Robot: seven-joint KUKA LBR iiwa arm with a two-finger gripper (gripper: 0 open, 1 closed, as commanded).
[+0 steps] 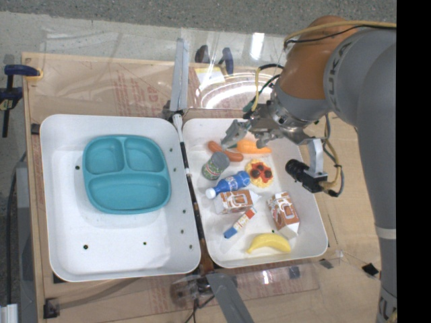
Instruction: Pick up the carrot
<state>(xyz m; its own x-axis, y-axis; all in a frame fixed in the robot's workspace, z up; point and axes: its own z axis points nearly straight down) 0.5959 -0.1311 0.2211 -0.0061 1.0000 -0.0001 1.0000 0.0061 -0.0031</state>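
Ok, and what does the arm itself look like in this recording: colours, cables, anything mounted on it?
The arm is a thick, rounded grey body with a broad orange band above the wrist and faint lettering on the grey shell. Thin dark and yellowish cables loop around the wrist. The gripper is grey metal. A small black cylindrical part hangs on a bracket beside it.

**The table under my reach**

The table (101, 86) in front of me is a pale wooden surface covered with clear plastic sheeting. Two shallow white plastic bins rest directly on it, touching along their inner edges. The left white bin (60, 247) lies nearer the table's left side, the right white bin (310, 241) just beside it. A blue clamp (12, 86) grips the table's left edge.
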